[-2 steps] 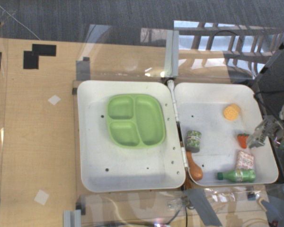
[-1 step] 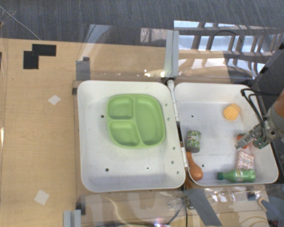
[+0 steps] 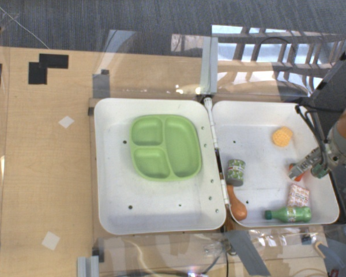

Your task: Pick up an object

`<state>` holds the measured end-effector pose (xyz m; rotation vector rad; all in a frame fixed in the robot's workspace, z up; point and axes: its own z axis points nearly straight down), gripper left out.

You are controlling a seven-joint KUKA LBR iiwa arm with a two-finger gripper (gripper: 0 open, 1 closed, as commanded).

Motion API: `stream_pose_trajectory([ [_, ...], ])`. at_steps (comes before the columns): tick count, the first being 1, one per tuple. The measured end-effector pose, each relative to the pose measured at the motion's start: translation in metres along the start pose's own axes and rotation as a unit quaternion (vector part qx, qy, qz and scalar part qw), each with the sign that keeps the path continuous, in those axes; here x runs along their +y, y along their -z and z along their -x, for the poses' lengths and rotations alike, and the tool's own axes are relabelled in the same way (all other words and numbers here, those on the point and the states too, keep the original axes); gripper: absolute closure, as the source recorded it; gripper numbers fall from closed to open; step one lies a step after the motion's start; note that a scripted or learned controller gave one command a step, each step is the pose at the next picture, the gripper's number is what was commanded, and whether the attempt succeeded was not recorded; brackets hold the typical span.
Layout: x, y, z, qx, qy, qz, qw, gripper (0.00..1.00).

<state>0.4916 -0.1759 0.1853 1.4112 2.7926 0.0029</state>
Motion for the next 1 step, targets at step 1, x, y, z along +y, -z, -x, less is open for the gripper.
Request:
stream_pose_trajectory([
  [1, 0.0026, 0.0118, 0.0015, -0.003, 0.005, 0.002, 1.0000, 1.00],
])
